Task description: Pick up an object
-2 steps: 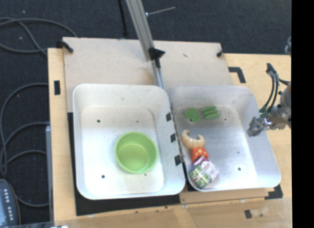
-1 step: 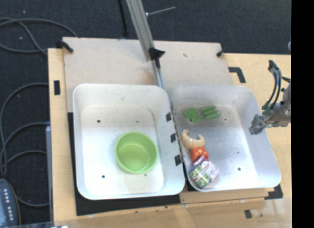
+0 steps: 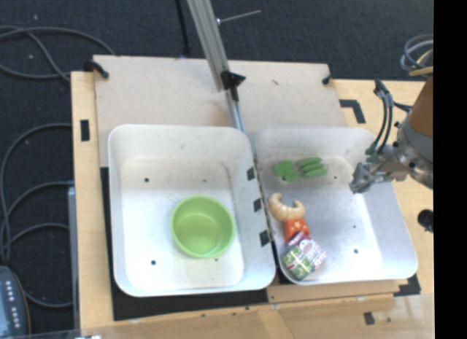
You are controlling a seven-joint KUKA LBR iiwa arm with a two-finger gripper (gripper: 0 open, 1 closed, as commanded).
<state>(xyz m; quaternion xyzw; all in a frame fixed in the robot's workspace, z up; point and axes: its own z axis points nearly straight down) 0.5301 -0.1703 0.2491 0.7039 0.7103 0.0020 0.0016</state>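
Green bowl [image 3: 203, 227] in left bin [image 3: 131, 148]; end effector [image 3: 363, 180] over right bin [image 3: 394, 257].

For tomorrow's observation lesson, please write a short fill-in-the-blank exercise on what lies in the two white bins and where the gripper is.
1. The green bowl sits in the ____ bin.
2. The small green toy lies in the right bin, toward its ____ edge.
3. The gripper hangs over the ____ bin.
4. The orange-and-cream toy lies between the small green toy and a crumpled ____.

Missing words: left; far; right; packet
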